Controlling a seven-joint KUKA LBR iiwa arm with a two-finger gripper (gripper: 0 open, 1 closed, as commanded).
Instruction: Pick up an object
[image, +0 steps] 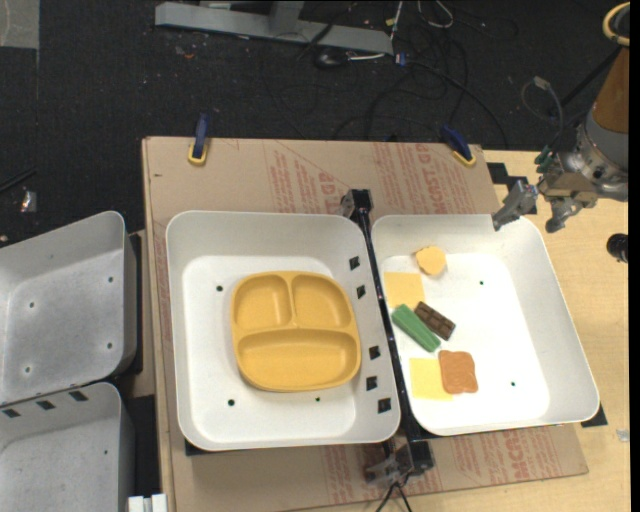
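The right bin (520, 330) holds several small items on its left side: an orange round piece (431, 261), a pale yellow square (403, 289), a green bar (414, 327), a brown chocolate-like bar (436, 320), a yellow slice (428, 379) and a reddish-brown toast piece (459, 372). My gripper (535, 214) hovers over the bin's far right corner, well away from these items. Its fingers are spread apart with nothing between them.
A yellow divided tray (296, 331) lies in the left bin (200, 400). Black clips line the seam between the bins (372, 330). Two blue-and-yellow clamps (198, 150) hold the cardboard at the back. Grey bin lids (60, 300) rest at the far left.
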